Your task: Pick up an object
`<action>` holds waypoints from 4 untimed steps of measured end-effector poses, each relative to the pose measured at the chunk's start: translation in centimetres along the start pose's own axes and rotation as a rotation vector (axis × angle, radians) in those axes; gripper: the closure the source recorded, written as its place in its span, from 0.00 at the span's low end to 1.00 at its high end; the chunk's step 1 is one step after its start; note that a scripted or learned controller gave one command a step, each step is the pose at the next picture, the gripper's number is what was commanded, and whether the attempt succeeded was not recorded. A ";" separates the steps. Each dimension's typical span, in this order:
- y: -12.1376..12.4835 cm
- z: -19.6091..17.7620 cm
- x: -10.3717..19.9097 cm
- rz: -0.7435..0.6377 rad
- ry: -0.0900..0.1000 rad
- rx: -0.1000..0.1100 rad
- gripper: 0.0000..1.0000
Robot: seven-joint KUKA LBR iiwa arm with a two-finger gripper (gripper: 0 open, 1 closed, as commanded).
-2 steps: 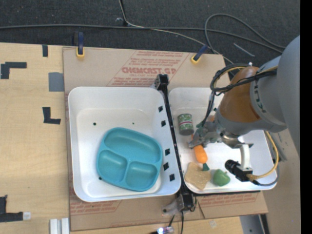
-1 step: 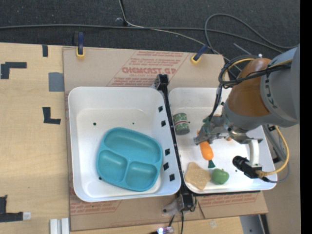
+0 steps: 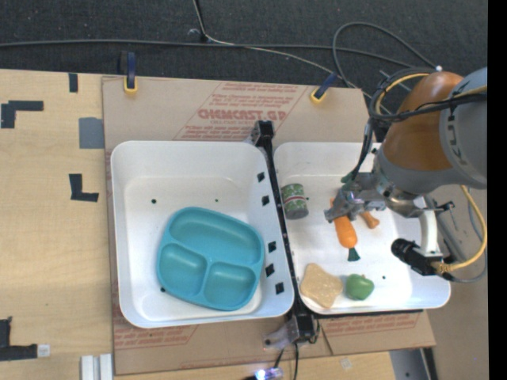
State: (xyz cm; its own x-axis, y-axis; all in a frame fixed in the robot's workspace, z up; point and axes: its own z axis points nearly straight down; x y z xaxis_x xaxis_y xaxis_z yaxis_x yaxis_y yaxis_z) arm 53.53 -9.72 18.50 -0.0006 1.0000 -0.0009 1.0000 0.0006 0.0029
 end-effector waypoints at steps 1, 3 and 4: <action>-0.4 -4.4 0.1 0.000 0.000 0.000 1.00; 0.1 -7.4 5.7 -0.005 0.001 0.003 1.00; -0.2 -7.4 10.7 -0.006 0.002 0.005 1.00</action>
